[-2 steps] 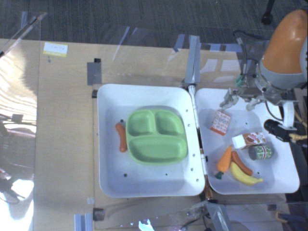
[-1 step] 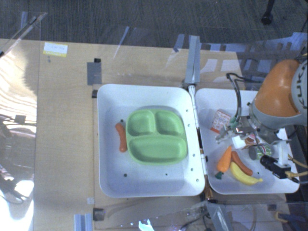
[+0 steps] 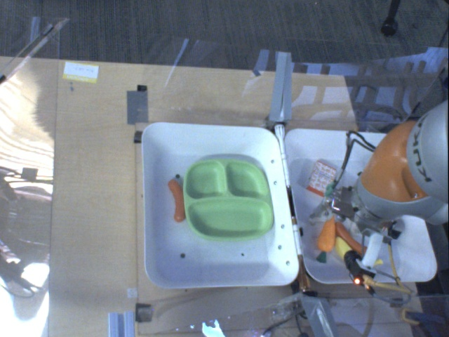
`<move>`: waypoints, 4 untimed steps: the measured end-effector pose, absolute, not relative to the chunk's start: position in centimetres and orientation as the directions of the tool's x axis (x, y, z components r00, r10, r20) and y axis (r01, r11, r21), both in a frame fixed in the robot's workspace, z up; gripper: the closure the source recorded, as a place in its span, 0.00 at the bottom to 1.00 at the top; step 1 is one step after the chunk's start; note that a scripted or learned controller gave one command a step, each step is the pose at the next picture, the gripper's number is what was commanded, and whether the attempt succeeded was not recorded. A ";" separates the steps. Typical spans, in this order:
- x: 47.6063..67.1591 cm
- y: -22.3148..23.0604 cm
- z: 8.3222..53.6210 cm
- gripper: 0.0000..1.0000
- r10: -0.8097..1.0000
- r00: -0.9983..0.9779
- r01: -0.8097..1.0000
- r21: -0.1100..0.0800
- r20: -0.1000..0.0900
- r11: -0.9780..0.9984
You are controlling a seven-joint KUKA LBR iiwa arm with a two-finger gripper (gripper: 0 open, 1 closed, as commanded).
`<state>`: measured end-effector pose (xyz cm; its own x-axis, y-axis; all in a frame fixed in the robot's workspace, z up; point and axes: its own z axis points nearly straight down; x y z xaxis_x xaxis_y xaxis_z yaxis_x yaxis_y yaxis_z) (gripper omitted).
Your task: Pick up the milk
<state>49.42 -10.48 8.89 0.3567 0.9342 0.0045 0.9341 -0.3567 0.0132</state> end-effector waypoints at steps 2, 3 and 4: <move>48.8 -4.4 18.4 1.00 0.781 0.624 0.781 0.003 0.002 -0.624; 48.9 1.0 24.4 1.00 1.000 0.023 1.000 0.007 0.000 -0.023; 48.7 6.4 20.4 1.00 0.938 0.346 0.938 0.001 0.000 -0.346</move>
